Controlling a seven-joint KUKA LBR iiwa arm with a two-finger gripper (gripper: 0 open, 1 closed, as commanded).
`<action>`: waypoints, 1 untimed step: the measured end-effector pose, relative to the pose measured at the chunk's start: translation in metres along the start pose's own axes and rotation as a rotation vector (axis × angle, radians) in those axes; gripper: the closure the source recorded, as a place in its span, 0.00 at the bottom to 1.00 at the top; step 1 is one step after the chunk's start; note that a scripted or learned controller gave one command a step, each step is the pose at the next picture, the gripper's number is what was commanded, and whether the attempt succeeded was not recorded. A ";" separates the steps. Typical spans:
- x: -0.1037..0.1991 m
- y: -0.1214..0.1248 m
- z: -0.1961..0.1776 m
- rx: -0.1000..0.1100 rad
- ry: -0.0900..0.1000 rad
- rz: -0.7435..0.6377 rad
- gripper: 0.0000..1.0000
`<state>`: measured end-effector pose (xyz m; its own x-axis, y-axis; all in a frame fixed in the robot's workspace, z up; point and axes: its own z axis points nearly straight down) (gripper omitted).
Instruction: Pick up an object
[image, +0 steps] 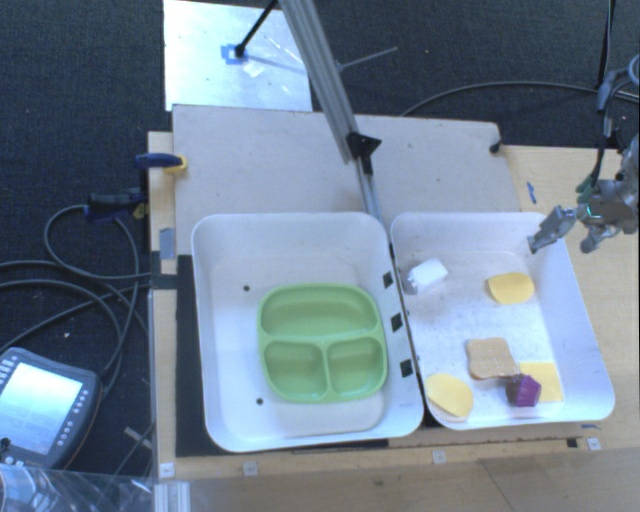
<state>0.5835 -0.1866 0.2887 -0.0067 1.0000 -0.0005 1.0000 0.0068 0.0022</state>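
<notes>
3 yellow pcs, 1 toast, 1 purple block in rt bin; end effector spread, holding nothing.

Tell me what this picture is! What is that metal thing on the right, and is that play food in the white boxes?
You are looking down from a camera fixed above a workbench. The metal thing at the right edge is the end of a robot arm; its gripper has jaws for picking things up. It hangs over the far right corner of the right bin, and nothing sits between its jaws.

There are two shallow white bins side by side. The left bin holds a green tray with three sections. The right one holds small toy-like pieces: a white block, a yellow round piece, a tan toast slice, a purple piece, a yellow square and another yellow round piece.
</notes>
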 end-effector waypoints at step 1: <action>0.000 0.000 0.000 0.000 0.000 0.000 0.00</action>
<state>0.5835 -0.1866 0.2887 -0.0069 1.0000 -0.0006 1.0000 0.0069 0.0022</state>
